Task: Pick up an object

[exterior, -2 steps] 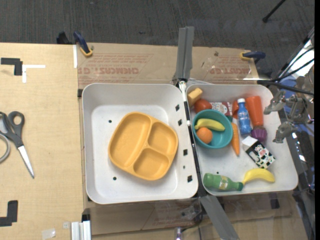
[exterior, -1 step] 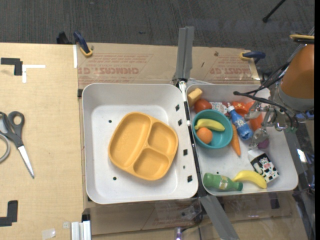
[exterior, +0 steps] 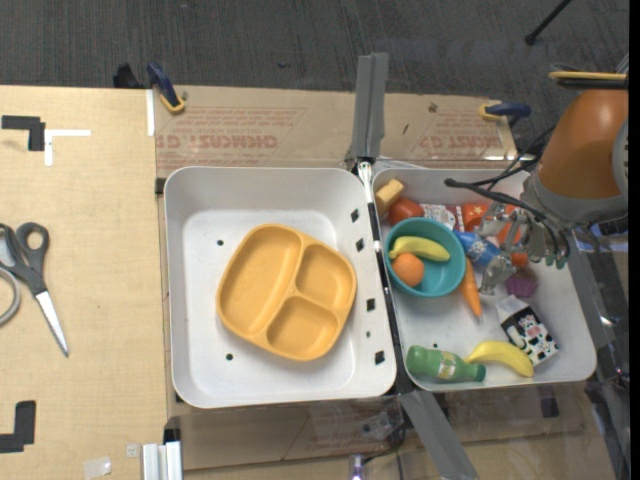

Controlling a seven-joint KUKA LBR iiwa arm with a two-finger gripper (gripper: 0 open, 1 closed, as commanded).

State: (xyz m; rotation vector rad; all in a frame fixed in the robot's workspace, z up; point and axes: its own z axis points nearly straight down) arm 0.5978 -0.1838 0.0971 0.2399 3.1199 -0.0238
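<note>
Reach into the right bin, nothing lifted yet.
Camera view: your gripper (exterior: 497, 268) hangs low in the right bin (exterior: 575, 353), its state impossible to tell, beside the carrot (exterior: 472, 295) and purple piece (exterior: 521, 285); next, you likely need it to settle onto one and close.

Two white bins (exterior: 180, 298), smooth plastic w/ slight sheen. Yellow divided plate (exterior: 287, 291): matt plastic. Teal bowl (exterior: 440, 273): glossy plastic. Toy bananas (exterior: 503, 358) and green bottle (exterior: 443, 366) look smooth, shiny plastic. Bench top (exterior: 80, 298): pale matt wood or board. Cardboard (exterior: 260, 133) behind bins, dull, printed. Scissors (exterior: 35, 278): metal blades, grey handles.
</note>
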